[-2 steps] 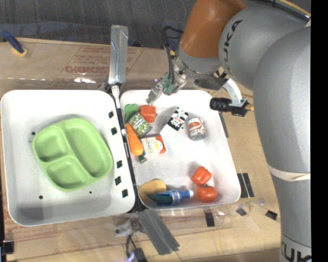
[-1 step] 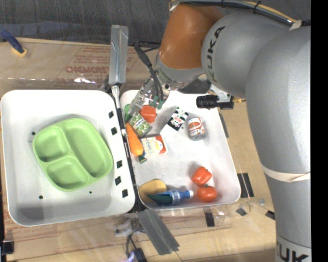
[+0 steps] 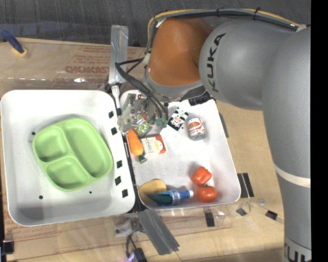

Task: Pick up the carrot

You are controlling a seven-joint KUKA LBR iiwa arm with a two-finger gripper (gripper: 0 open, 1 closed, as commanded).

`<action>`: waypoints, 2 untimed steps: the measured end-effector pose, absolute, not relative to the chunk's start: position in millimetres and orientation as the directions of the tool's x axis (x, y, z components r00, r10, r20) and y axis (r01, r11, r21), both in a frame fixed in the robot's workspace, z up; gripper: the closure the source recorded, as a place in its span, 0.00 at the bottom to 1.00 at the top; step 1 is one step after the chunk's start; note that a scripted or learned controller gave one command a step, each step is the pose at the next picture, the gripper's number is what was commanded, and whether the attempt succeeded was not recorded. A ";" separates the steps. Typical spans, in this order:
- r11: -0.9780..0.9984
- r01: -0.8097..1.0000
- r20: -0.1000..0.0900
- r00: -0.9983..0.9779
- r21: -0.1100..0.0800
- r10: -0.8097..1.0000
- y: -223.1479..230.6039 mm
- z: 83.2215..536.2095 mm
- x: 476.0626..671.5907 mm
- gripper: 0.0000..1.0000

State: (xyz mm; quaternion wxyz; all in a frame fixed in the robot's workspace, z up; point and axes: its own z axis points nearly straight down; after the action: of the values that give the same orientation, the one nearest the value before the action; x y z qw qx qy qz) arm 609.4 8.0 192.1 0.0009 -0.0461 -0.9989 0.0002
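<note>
The carrot is orange and short, lying roughly lengthwise against the left wall of the right bin, near its top end.

A robotics lab test bench, seen from a fixed overhead camera. A grey industrial arm stamped KUKA, with an orange band and exposed black cables, reaches over two shallow white bins taped and clipped to a plywood benchtop. Strips of grey tape and black markers line the bin edges. Toy groceries fill the right bin: a plastic carrot, peppers, a small can. A green divided plate sits in the left.
</note>
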 end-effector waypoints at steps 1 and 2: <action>0.993 -0.120 -0.004 -0.993 -0.001 -0.120 33.2 249.2 625.5 1.00; 0.986 -0.165 -0.003 -0.986 -0.001 -0.165 39.5 242.6 657.2 1.00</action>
State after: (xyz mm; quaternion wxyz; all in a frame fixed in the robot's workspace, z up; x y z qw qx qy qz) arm 657.2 39.5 242.6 -0.0016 0.0827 -0.9966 0.0002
